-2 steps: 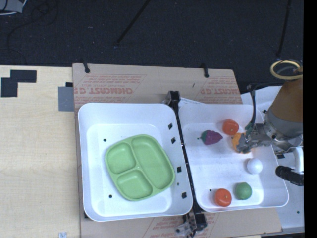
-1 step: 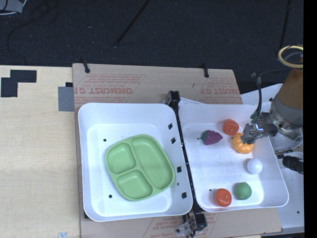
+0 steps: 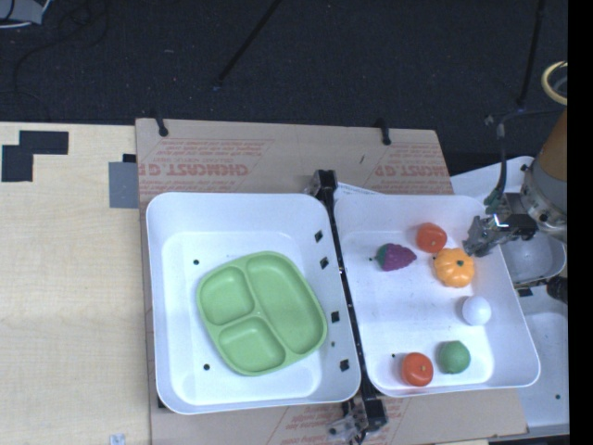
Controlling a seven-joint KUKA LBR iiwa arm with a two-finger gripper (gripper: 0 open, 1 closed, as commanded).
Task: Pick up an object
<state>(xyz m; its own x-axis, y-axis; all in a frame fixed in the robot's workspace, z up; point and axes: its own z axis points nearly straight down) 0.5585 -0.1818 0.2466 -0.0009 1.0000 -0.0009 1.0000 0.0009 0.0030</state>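
Where pincer (image 3: pixel 482 236) hovers, orange pepper (image 3: pixel 453 268) lies just beside.

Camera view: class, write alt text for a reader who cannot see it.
The gripper hovers at the right bin's right rim, beside a yellow-orange toy. That bin also holds purple, white, green and two red-orange toys; the left bin holds a green divided plate.

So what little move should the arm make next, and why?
Probably a short slide left and down: the gripper sits at the right bin's far edge, just beside the orange pumpkin-like toy, its nearest target.
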